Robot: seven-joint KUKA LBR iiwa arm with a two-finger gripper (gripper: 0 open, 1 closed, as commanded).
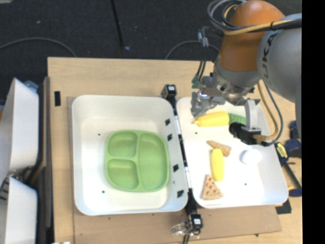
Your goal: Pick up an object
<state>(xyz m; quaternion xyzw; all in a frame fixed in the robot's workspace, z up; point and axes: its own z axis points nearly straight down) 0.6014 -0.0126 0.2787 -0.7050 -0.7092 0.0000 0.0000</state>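
My gripper (pixel 202 104) hangs over the far left part of the right bin (pixel 269 187), just above the left end of a yellow corn cob with a green end (pixel 216 119). Nothing shows between gripper and cob to tell whether they touch. Nearer the front lie a small tan piece (pixel 219 147), a yellow banana-shaped toy (pixel 217 165) and a pizza slice (pixel 211 188). A small white round thing (pixel 250 156) rests to the right of them.
The left bin (pixel 86 136) holds a green divided plate (pixel 137 160). A ridge with black clips (pixel 179 151) separates the two bins. The grey arm with its orange band (pixel 249 29) comes in from the upper right.
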